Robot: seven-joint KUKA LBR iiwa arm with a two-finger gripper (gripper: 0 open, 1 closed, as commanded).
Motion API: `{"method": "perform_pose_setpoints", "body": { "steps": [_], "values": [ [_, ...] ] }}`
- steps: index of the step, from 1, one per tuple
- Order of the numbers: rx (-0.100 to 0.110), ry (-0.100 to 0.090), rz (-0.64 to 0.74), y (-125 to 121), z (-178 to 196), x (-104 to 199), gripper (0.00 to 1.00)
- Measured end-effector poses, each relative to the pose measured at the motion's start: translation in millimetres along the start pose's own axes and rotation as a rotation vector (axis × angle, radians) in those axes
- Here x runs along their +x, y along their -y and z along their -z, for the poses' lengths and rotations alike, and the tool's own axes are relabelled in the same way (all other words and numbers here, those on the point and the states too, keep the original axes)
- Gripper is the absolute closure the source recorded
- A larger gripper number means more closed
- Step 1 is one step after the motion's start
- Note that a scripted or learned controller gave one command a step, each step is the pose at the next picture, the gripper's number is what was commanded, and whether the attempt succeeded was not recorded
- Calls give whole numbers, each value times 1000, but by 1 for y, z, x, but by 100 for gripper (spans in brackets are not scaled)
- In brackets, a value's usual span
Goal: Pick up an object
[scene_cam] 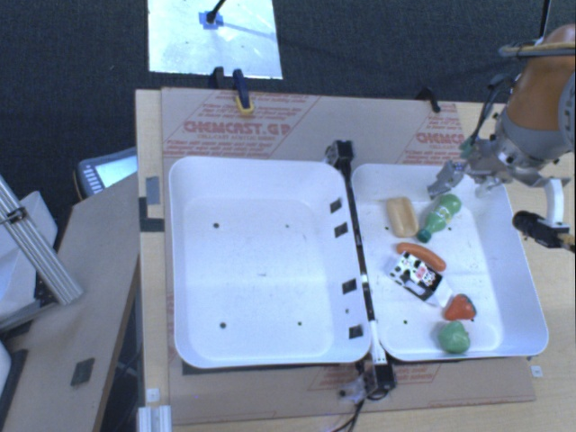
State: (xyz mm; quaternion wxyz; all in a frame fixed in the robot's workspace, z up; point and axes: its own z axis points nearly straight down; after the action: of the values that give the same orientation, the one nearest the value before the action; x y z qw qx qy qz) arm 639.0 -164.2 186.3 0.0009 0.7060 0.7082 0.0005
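The right bin [513,268] holds several small items. A tan bread-like piece [401,215] lies near its back left. Beside that is a green bottle [438,215], then an orange sausage-shaped piece [421,255], a black-and-white patterned block [416,275], a red-orange piece [460,308] and a green lump [454,337]. My gripper [468,178] hangs over the back of the right bin, just above and behind the green bottle. Its fingers are spread open with nothing between them.
The left bin [180,241] sits beside the right one, with a black clip strip [355,250] along their shared edge. Both rest on a cardboard sheet [270,124]. A black fitting [540,230] juts in at the right bin's right rim.
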Motion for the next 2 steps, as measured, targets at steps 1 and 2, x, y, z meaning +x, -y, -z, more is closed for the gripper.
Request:
{"method": "perform_pose_setpoints", "body": {
  "steps": [1, 2],
  "values": [
    [10, -4, 3, 35, -100, 36, 0],
    [8, -2, -4, 105, -103, 31, 0]
  ]
}}
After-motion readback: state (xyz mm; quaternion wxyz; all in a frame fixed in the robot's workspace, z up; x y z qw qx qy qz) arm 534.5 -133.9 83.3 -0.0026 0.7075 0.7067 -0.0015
